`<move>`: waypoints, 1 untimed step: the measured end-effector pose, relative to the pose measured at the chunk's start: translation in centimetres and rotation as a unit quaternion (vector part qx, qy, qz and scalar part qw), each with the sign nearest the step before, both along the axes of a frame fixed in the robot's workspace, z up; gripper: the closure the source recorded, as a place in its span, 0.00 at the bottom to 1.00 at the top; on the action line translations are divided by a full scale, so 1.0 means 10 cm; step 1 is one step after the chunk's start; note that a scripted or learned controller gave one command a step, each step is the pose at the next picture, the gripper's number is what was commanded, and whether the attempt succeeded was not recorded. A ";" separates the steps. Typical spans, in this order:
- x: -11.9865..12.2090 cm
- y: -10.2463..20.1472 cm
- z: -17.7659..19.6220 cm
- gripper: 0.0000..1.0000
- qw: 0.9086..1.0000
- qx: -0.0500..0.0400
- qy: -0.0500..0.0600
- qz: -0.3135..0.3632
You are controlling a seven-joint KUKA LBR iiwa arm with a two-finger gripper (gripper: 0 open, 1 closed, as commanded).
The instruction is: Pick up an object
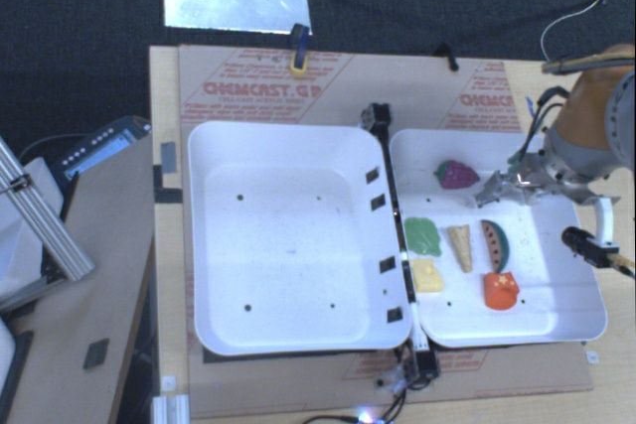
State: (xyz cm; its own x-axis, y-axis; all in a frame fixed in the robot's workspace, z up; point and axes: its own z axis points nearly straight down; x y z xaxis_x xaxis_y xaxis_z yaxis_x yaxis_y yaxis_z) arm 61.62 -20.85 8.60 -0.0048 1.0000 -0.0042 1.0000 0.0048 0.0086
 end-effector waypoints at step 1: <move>-1.36 0.34 -0.03 0.00 1.000 0.005 0.010 -0.004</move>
